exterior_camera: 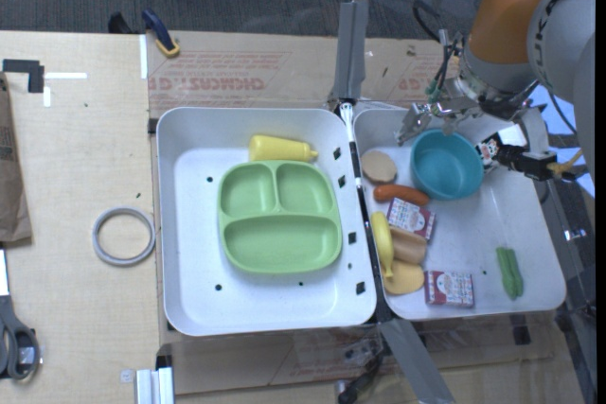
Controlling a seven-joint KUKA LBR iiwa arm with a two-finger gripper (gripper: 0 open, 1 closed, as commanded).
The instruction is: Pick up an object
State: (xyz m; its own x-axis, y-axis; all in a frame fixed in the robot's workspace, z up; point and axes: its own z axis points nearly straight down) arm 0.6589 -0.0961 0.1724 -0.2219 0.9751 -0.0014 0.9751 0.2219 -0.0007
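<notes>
My gripper (431,114) hangs at the far edge of the right bin (540,232), just above the back rim of a blue bowl (447,166). Whether it touches the bowl is unclear. In front of the bowl lie a round brown bun (380,167), a red sausage (401,194), a pink-and-white carton (413,220), a yellow banana (382,241) and a second small carton (450,289). A green pickle (509,272) lies alone at the right. The left bin (180,232) holds a green divided plate (280,217) and a yellow bottle (280,149).
A metal divider (352,52) rises between the bins at the back. On the bench to the left lie a grey tape ring (124,235), scissors (14,350) and a blue clamp (161,33). Cables (530,161) run over the right bin's far right corner.
</notes>
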